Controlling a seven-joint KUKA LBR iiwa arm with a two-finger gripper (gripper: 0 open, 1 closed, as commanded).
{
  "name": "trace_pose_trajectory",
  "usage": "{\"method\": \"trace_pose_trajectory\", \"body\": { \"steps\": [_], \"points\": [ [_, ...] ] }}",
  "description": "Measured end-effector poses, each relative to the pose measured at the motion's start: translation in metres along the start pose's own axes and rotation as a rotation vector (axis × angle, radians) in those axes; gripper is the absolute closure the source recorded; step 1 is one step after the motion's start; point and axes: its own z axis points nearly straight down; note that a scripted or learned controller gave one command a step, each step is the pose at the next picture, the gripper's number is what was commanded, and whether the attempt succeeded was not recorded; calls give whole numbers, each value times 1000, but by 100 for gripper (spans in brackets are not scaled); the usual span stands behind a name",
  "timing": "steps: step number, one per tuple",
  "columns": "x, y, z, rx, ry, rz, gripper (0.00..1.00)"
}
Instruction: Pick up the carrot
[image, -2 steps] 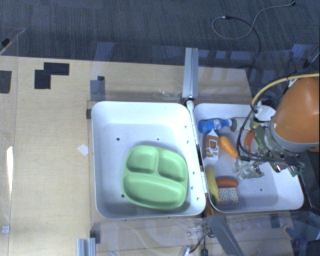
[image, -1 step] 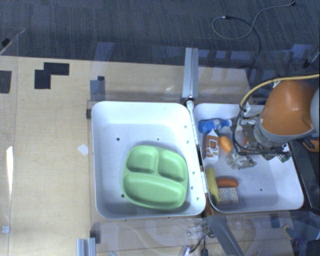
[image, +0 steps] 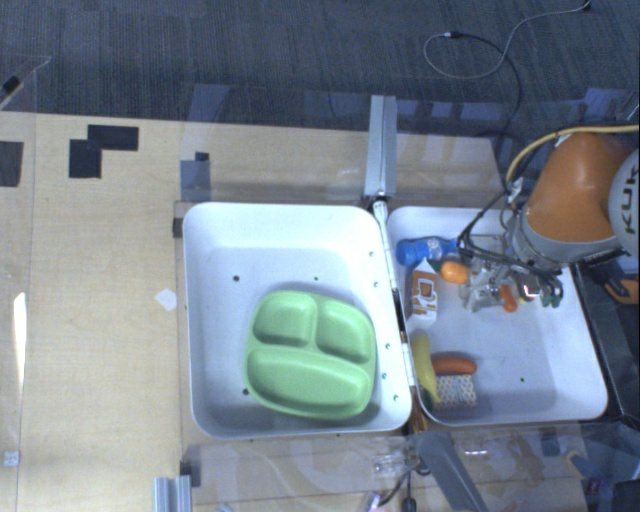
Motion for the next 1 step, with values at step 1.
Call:
{"method": "trace_pose_trajectory", "body": {
  "steps": [1],
  "points": [
    [0, 0, 0, 1, -1, 0, 0]
  ]
}}
